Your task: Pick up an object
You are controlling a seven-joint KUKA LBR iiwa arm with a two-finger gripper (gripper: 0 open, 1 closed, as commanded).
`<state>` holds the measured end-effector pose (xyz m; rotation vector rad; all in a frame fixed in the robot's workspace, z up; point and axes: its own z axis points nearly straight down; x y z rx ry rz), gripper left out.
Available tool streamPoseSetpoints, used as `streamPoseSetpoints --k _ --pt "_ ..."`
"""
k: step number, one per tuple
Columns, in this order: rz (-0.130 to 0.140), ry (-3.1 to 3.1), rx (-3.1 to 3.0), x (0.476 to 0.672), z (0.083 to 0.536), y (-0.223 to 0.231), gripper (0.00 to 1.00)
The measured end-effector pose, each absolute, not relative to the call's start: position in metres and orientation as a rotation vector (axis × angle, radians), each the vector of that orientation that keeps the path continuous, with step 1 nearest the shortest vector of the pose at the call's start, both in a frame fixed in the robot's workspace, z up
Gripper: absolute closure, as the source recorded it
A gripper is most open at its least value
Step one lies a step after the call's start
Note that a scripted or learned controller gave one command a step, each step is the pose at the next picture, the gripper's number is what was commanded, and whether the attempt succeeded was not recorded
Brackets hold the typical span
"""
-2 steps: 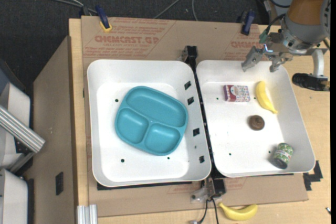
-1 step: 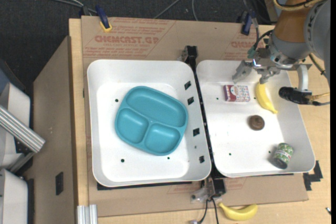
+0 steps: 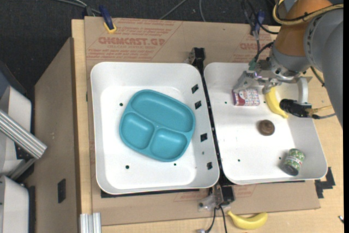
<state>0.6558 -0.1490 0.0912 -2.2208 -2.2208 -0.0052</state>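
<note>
My hand (image 3: 255,80) is low over the upper part of the right bin (image 3: 305,172), reaching in from the right; whether it is apart or together I cannot tell from this angle. Directly beneath and just beside it lies a small red-and-white packet (image 3: 246,97), close enough that contact cannot be confirmed or ruled out. A yellow banana (image 3: 274,105) lies just right of the packet, its dark tip pointing right. Below these, apart from both, sits a small brown round object (image 3: 266,127). Near the bin's lower right corner rests a green-patterned can (image 3: 293,161), on its side. My arm (image 3: 322,35), grey with its orange band, leaves the frame at upper right.

The left bin (image 3: 103,117) holds a teal divided plate (image 3: 156,125), roughly centred. Both bins rest on a cardboard sheet (image 3: 136,35) on the worktop. A second banana (image 3: 248,220) lies outside the bins at the bottom edge.
</note>
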Motion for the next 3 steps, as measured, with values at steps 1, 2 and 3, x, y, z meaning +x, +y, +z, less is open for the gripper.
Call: streamPoseSetpoints --k 1,2,3 --pt "-0.013 -2.232 -2.226 0.659 0.108 -0.150 1.00" --pt "-0.008 -2.229 -2.225 0.663 0.174 -0.151 1.00" --pt "-0.008 -2.229 -2.224 0.665 0.230 -0.151 1.00"
